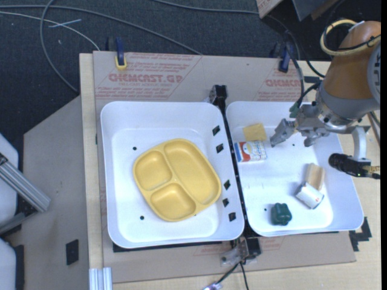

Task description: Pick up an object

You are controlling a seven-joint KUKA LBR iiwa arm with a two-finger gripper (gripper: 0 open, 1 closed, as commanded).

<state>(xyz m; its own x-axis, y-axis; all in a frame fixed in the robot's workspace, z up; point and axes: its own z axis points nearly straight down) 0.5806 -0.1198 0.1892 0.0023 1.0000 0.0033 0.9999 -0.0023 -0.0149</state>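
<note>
Objects crowd the right bin's [347, 219] edges; the hand [294, 135] hovers with fingers spread apart.

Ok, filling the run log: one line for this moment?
gripper: open, above right bin | holding: nothing | nearest: yellow block | left bin: yellow tray

Two white bins [115, 162] sit side by side on one counter [151, 71]. One yellow divided plate [176, 179], one yellow block [254, 132], one small carton [251, 151], one green object [280, 214], one white-and-tan piece [311, 186], two blue clamps [120, 52].
</note>
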